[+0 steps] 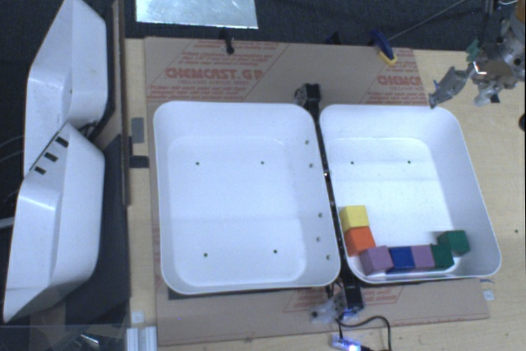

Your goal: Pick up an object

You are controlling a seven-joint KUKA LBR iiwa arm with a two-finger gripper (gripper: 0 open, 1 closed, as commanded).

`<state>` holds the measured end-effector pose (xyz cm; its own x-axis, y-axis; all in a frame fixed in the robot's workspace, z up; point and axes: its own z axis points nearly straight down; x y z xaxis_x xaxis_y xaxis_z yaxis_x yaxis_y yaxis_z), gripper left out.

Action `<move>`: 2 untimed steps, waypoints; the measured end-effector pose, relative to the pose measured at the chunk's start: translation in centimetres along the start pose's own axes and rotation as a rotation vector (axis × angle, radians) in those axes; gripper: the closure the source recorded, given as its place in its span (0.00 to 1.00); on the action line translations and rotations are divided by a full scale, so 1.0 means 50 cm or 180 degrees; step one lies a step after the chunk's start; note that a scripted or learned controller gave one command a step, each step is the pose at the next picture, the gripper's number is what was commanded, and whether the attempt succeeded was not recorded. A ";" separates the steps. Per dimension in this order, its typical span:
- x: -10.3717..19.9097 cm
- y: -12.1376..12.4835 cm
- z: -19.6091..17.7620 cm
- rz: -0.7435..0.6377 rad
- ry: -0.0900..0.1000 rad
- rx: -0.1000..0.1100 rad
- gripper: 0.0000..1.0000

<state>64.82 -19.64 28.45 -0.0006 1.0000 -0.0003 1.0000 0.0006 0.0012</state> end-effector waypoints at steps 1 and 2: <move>-0.004 -0.010 0.123 0.0002 0.0004 0.0016 0.00; -0.012 0.007 0.233 0.0000 0.0003 0.0013 0.00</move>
<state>65.18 -20.24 16.82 -0.0006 1.0000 0.0007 1.0000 0.0006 -0.0028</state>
